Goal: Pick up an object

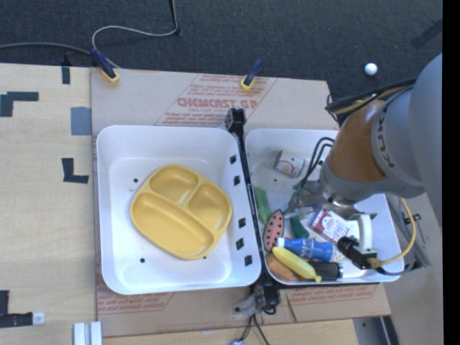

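Clutter fills the right shallow white bin (287, 139): a yellow banana-shaped toy (293, 263), a blue plastic bottle (310, 249), a small white cup-like container (289, 164), a red-and-white packet (332, 226), all partly overlapping. The grey arm with its orange band (356, 149) reaches down over them, hiding the claw (307, 205); its state cannot be told. The left white bin (115, 146) on the worktop holds a yellow divided plastic plate (181, 210).

Small jumbled objects, among them a yellow banana (293, 265), fill the right bin (287, 141).
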Available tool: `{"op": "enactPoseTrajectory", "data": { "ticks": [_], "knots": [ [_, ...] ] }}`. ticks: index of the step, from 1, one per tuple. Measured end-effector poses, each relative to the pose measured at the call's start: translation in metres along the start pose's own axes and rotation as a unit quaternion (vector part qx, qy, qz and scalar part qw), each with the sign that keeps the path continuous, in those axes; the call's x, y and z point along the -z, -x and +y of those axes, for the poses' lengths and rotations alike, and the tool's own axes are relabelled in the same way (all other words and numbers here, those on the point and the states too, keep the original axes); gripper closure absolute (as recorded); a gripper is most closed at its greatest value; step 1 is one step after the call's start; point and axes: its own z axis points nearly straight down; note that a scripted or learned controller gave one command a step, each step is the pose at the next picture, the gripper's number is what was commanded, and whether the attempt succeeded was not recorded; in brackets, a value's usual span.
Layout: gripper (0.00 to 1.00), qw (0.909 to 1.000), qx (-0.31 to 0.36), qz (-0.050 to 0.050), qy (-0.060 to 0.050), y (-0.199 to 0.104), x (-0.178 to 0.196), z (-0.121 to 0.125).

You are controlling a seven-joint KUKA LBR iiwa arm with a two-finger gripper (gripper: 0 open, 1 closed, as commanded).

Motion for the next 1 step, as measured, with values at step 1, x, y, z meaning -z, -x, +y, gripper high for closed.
{"op": "enactPoseTrajectory", "data": {
  "ticks": [1],
  "knots": [
    [0.0,1.0,0.0,0.0,0.0,0.0,-0.0001,-0.0001]
  ]
}}
